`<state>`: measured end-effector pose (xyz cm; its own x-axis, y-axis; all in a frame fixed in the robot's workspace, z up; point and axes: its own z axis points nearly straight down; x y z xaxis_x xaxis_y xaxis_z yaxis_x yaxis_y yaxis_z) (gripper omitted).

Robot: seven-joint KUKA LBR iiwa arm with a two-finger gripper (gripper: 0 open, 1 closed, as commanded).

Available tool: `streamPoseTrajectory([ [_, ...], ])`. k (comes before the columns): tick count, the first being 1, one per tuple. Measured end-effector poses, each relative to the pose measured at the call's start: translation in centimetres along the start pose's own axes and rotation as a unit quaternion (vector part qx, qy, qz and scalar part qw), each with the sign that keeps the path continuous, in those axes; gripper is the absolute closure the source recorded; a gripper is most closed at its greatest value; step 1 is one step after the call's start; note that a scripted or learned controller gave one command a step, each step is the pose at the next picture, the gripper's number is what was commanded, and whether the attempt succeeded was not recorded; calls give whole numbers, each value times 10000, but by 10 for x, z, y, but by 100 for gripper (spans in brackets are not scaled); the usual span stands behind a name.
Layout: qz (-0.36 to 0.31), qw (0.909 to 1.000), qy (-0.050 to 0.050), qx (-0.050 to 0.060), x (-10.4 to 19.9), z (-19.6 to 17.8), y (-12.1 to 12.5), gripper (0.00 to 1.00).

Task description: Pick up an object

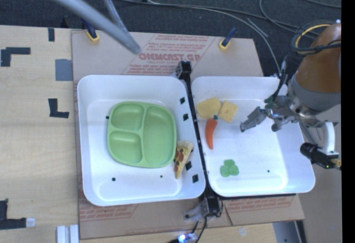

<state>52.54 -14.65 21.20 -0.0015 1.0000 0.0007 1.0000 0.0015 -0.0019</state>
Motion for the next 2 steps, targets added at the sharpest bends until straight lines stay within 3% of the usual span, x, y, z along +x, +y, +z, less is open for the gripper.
streamPoseTrajectory([
  [2,4,10000,2,26,4,109,-7,0],
])
